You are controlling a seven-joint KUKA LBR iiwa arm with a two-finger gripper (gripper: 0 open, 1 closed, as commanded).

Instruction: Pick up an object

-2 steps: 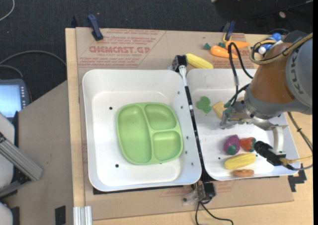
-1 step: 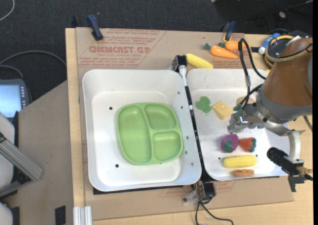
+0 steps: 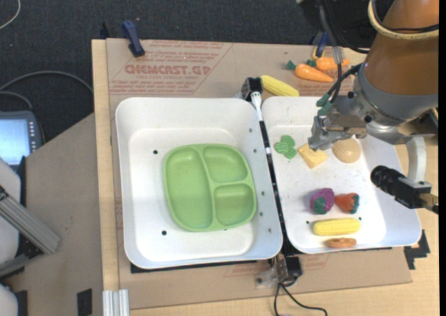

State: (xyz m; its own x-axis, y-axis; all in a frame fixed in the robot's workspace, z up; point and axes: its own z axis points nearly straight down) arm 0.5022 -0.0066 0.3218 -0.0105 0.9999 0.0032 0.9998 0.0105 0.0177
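Note:
My gripper (image 3: 327,137) hangs over the upper middle of the right bin (image 3: 390,234), on the grey arm with the orange band (image 3: 408,21). Just below it lie a yellow cheese wedge (image 3: 313,157) and a beige round piece (image 3: 346,151). A green leafy piece (image 3: 284,146) lies to their left, near the bin's left wall. Further toward the front lie a purple grape bunch (image 3: 321,201), a red strawberry (image 3: 347,202), a yellow corn cob (image 3: 336,226) and a small orange piece (image 3: 340,243). I see nothing held in the gripper.
The left bin (image 3: 139,126) holds a green divided plate (image 3: 209,186). Behind the bins, on the cardboard, lie a yellow piece (image 3: 279,86) and a carrot (image 3: 313,72). A black fitting (image 3: 394,183) juts over the right bin's right edge.

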